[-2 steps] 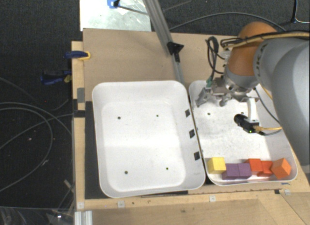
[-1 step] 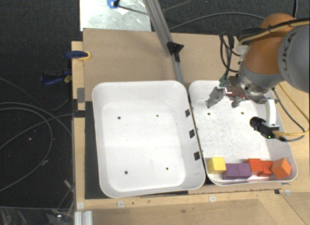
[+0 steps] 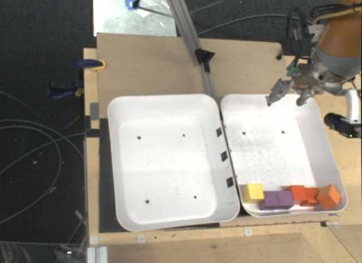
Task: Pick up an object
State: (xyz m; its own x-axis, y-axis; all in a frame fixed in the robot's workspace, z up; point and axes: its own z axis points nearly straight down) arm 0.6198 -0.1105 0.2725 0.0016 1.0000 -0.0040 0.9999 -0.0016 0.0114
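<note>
Coloured blocks sat bunched along the 6 o'clock wall of the right bin [image 3: 325, 137]: yellow block [image 3: 253, 192] nearest the centre divider, then purple block [image 3: 276, 199], red-orange block [image 3: 302, 194], and orange block [image 3: 329, 196] in the 5 o'clock corner. They touched or nearly touched each other in a row, pressed against the rim. My guess was that the bin floor sloped that way or they'd been pushed there, which made a clean finger approach awkward.

Gripper [image 3: 288, 95] hung at the opposite end, over the bin's 12 o'clock edge, well apart from the row. Fingers were spread, nothing between them. Arm [image 3: 339, 41] came in from 2 o'clock.

Left bin [image 3: 164, 106] sat just beside, sharing the middle seam with black clips [image 3: 224, 155]. Grey pole [image 3: 186, 24] ran diagonally from 12 o'clock down to the seam.

Judged the pick as not started. Yellow block looked the easiest target, having a free side.
</note>
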